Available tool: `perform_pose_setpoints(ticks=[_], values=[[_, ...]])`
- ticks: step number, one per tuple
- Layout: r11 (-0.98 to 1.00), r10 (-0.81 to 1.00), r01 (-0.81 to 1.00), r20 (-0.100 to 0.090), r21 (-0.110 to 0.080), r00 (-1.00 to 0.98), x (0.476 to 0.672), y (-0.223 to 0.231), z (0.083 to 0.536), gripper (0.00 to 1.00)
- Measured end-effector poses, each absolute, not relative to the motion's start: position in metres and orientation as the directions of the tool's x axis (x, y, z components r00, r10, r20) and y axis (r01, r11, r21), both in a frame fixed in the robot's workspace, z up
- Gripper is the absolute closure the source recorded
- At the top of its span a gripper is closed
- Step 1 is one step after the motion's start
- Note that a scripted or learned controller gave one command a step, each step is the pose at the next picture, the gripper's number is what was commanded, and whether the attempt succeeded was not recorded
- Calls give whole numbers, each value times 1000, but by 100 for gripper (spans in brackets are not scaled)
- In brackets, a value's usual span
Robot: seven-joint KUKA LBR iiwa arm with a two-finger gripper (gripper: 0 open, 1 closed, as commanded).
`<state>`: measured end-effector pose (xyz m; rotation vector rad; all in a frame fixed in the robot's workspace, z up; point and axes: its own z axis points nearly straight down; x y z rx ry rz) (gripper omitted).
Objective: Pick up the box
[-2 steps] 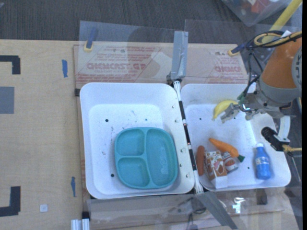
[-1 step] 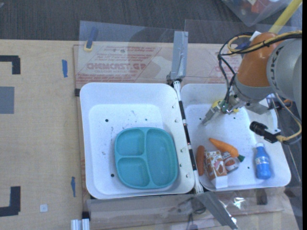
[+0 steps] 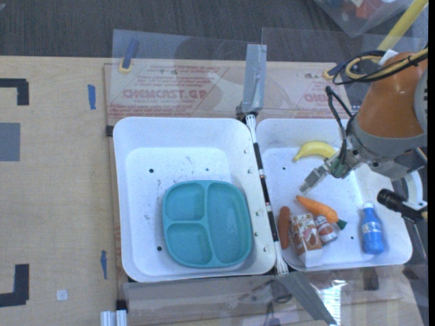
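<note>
The box (image 3: pixel 305 237) is a small white and red carton lying near the front edge of the right bin (image 3: pixel 272 136). It sits between a brown sausage (image 3: pixel 284 224) on its left and a small red-labelled can (image 3: pixel 328 231) on its right. My gripper (image 3: pixel 315 179) hangs over the middle of the right bin, above and behind the box and apart from it, with an orange carrot (image 3: pixel 317 208) lying between them. Nothing is visibly held.
A yellow banana (image 3: pixel 314 150) lies at the back of the right bin, just behind the gripper. A blue bottle (image 3: pixel 370 228) stands at the bin's front right. In the left bin (image 3: pixel 136 148) rests a teal divided plate (image 3: pixel 206 224).
</note>
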<state>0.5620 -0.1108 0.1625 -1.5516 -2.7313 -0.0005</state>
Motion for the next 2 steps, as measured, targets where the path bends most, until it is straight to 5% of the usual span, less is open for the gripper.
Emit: perform_pose_setpoints(ticks=[1, 2], values=[[628, 778, 778, -5, 6, -628, 571, -98, 88, 0], [364, 931, 931, -4, 4, -364, 580, -134, 109, 0]])
